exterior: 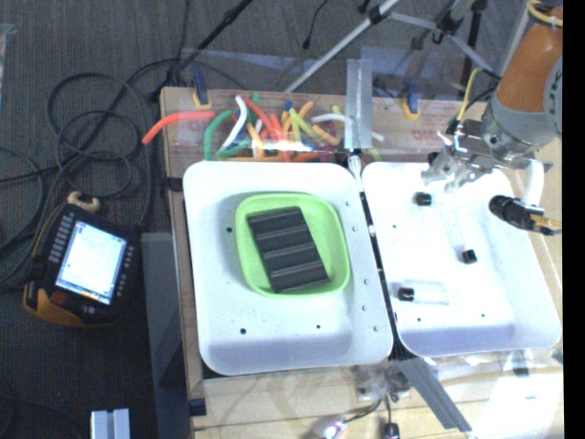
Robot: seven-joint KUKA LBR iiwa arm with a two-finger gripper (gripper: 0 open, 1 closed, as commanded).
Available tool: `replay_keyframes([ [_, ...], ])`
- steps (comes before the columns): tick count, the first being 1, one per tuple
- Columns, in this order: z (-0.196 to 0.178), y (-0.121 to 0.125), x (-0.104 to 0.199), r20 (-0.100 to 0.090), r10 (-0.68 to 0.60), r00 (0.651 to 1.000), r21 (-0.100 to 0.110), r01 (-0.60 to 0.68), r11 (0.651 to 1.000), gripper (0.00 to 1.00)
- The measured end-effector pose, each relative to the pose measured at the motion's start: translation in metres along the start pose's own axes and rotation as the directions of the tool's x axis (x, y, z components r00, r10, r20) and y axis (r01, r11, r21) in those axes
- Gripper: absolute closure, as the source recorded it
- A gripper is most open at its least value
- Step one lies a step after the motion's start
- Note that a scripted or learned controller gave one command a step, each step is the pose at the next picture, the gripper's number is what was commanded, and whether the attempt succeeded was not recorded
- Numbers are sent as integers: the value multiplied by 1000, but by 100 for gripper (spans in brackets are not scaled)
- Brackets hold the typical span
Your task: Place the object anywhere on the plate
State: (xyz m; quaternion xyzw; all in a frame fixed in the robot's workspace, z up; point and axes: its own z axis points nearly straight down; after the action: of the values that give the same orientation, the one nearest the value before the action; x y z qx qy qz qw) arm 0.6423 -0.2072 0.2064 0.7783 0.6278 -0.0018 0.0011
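Dark block (288,249) lengthwise down plate (249,216)

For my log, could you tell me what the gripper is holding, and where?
Cannot be told: the gripper hangs over the right bin, its grasp unclear.

Grey arm with orange band (535,71): cut off by top and right picture edges; base out of frame. Metal two-finger gripper (454,166): blurred, finger state not readable. Small dark pieces on floor of right white bin (475,332), near (422,198), (468,256), (405,293): too small to identify. Dark ribbed rectangular block (289,249) hides centre of green square plate (250,219). Pale clear item (437,291) in right bin: outline faint, shape unclear. Orange handheld pendant with lit screen (84,266): screen text illegible.
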Motion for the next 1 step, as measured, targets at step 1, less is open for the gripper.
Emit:
replay_keyframes([
  [1,0,0,0,0,0,1000,0,0,1000,0],
])
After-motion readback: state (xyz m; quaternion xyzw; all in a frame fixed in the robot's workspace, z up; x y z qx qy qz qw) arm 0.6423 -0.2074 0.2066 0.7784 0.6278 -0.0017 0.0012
